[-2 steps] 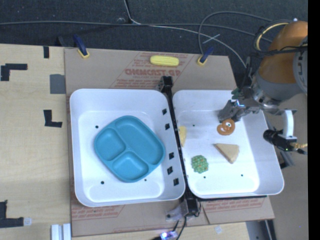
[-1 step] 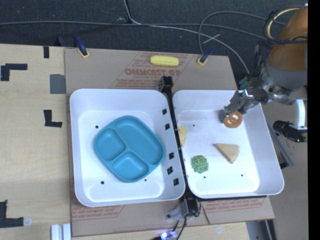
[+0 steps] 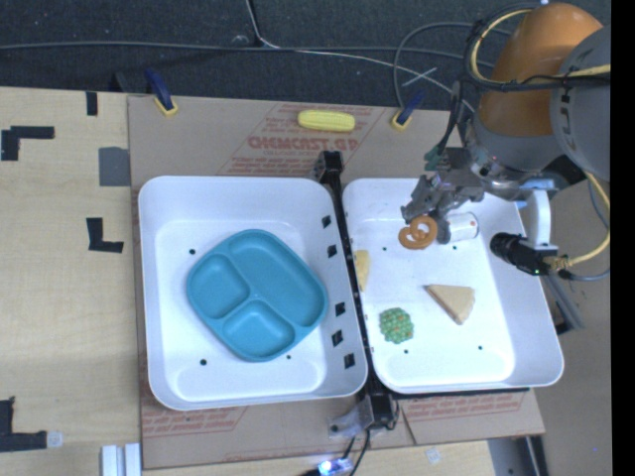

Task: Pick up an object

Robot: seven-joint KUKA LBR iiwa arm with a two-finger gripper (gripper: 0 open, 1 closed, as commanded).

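- Two white bins (image 3: 159, 296) on the worktop, side by side.
- One blue divided plate (image 3: 256, 294).
- One brown ring (image 3: 419, 233).
- One tan wedge (image 3: 451, 300).
- One green ball (image 3: 396, 324).
- One yellow corn cob (image 3: 325, 120).
- Two blue-and-yellow clamps (image 3: 160, 93).

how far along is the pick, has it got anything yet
Done: the gripper has reached the right bin and sits over the pretzel. In hand: nothing clearly; whether the pretzel is gripped or lifted can't be told. Left: grasp and raise it. The wedge, green ball and blue tray lie untouched.
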